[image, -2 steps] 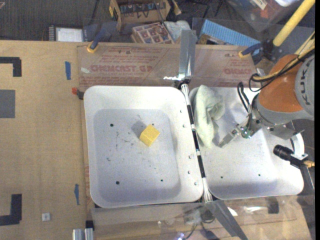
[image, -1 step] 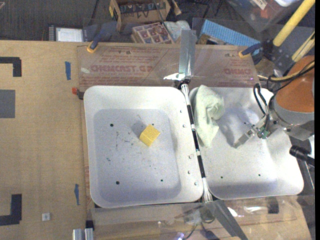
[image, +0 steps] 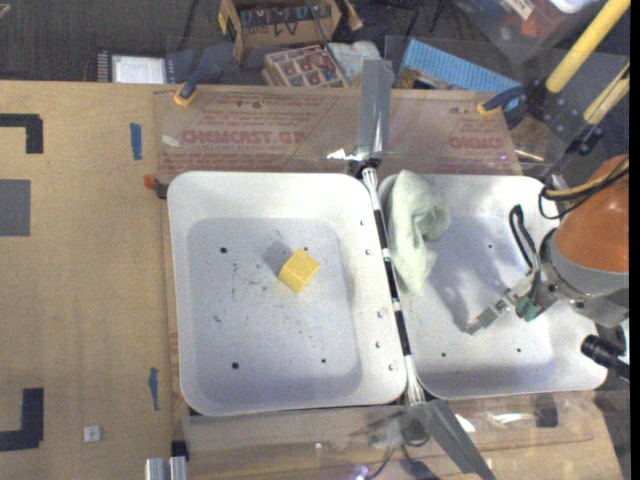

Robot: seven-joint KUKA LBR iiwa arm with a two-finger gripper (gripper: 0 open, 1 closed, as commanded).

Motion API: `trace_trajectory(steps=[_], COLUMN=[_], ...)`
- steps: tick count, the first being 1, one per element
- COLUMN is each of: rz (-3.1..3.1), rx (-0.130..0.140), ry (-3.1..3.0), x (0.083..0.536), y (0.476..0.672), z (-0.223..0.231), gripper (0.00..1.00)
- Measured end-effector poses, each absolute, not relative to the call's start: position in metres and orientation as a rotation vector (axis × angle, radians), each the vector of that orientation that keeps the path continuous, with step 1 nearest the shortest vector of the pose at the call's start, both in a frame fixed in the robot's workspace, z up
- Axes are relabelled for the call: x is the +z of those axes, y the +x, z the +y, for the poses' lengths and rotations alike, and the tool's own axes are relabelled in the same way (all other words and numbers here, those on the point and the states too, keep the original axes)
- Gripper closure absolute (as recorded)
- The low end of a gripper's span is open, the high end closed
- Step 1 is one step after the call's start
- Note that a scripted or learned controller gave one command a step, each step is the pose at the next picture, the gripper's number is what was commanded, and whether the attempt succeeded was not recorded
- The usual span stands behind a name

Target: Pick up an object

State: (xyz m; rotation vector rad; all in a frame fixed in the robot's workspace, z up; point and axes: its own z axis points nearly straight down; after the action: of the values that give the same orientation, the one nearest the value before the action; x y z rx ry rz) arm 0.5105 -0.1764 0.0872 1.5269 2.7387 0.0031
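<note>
Sitting in two white bins (image: 190,203): one yellow block (image: 299,270), one pale cloth (image: 412,230); tool (image: 484,317) grip unreadable.

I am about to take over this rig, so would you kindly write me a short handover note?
Gripper: low over the floor of the right white bin, nothing visibly between its fingers; whether they are open or shut cannot be told.
Things: small yellow cube in the middle of the left white bin; crumpled pale green cloth at the right bin's left edge.
Done: nothing lifted.
Left: grasp and lift one object.
</note>
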Motion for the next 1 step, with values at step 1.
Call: trace_trajectory(steps=[1], rz=[2.733], rx=[0.001], ry=[1.549], x=[0.1297], y=[0.4867], z=[-0.1291], gripper=[0.00])
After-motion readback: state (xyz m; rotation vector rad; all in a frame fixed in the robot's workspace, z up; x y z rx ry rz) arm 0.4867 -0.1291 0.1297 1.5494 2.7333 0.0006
